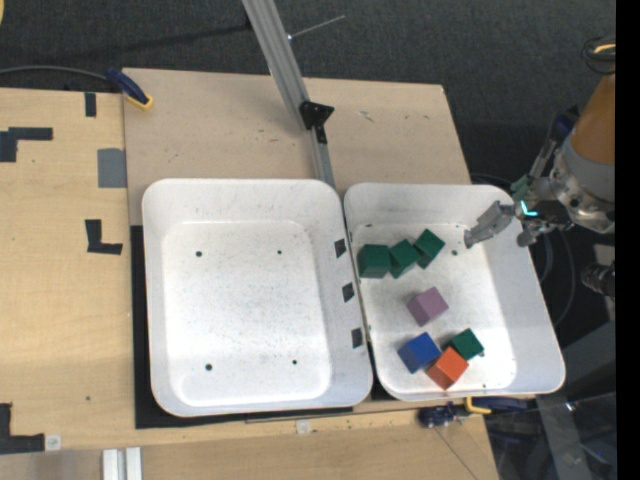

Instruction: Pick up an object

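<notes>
The right bin (pixel 520 368) holds several small blocks. Three dark green blocks sit in a row near its upper left: (pixel 374 260), (pixel 403 257), (pixel 429 246). A purple block (pixel 428 305) lies mid-bin. Lower down, a blue block (pixel 419 352), an orange block (pixel 449 367) and a green block (pixel 466 344) cluster together. My gripper (pixel 507 228) hovers over the bin's upper right part, right of the green row. It is open with nothing between its fingers, and one grey finger (pixel 486 225) points toward the green blocks.
The left bin (pixel 160 268) lies beside the right one, their rims meeting at mid-view. A slanted metal pole (pixel 285 63) runs from the top down to the seam between the bins. Bare wooden bench (pixel 60 248) spreads to the left.
</notes>
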Controlling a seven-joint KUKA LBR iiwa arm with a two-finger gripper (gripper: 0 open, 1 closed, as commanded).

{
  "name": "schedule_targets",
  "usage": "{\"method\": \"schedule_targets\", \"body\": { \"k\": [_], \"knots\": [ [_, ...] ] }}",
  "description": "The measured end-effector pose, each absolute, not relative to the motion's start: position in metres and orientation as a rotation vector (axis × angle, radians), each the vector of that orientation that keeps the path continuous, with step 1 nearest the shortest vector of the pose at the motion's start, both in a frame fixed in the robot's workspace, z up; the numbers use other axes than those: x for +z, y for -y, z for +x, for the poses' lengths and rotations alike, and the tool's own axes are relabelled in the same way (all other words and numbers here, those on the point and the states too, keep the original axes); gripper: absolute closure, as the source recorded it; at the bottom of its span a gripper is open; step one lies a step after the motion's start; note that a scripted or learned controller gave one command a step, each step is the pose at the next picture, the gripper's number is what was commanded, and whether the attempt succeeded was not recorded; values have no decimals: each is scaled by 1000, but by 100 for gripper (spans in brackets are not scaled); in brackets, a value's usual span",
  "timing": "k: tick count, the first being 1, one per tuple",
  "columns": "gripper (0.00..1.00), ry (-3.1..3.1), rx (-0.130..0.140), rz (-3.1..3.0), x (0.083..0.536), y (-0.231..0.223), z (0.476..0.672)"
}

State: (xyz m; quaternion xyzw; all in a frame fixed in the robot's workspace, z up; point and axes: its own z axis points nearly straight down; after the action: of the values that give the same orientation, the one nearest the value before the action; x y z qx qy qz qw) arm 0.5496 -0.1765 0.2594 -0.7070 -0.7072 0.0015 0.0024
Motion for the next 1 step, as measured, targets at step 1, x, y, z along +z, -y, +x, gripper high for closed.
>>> {"method": "schedule_targets", "body": {
  "k": [1],
  "knots": [
    [0,2223,1,-2218,262,176,550]
  ]
}}
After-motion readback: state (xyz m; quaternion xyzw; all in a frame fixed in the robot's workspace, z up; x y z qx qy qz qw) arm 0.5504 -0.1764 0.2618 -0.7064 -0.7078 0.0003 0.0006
